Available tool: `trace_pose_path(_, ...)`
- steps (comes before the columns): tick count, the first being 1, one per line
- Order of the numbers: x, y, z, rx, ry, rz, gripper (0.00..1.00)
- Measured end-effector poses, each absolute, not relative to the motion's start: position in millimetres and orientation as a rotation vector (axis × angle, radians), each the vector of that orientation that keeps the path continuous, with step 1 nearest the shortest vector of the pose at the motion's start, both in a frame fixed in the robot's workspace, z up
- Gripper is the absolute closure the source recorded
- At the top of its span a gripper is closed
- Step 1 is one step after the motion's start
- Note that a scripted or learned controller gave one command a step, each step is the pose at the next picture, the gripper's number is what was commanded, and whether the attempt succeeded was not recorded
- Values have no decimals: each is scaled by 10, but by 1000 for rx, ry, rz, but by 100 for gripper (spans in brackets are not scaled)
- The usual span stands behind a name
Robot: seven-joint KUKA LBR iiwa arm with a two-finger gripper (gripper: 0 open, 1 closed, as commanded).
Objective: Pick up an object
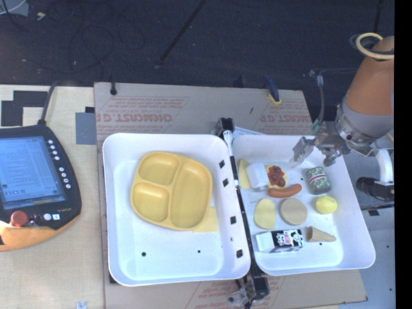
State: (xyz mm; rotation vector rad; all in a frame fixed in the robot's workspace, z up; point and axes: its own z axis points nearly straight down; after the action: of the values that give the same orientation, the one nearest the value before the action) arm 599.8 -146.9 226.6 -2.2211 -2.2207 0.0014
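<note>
Camera view: sausage [284, 190] lengthwise left-right.

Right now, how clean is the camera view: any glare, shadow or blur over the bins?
Camera view: bright, even light on both bins; the right bin looks slightly washed out at its white rim, with no hard glare. The background above the bench is dark. The gripper is soft-edged and small, so finger detail is unclear. The yellow divided plate reads sharply, with only a faint shadow.
</note>
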Motion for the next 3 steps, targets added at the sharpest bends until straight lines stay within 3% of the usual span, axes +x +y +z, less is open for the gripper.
trace_pose_path(1, 5774, -1179, 905, -2213, -2211, 14, 0)
trace_pose_path(2, 5211, -1114, 916, -2229, -2223, -11, 0)
trace_pose_path(3, 5518, -831, 889, -2219, -2224, 0, 0)
